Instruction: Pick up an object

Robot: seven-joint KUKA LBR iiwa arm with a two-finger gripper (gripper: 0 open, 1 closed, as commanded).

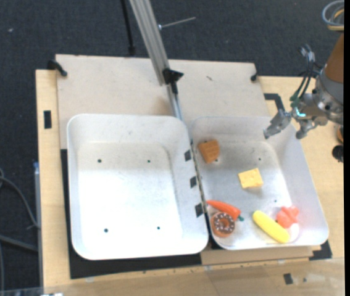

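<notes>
My gripper (289, 127): hovering at the frame's right, over the right bin's (304, 184) upper right corner, fingers spread, gripping nothing.
Right bin: holding a brown block (209, 151) upper left, a yellow cube (250, 179) mid-bin, and along the bottom a carrot (223, 208), a round brown piece (223, 224), a yellow banana (270, 226) and an orange-red piece (287, 216).
Left bin (131, 184): sitting just beside the right one.
</notes>
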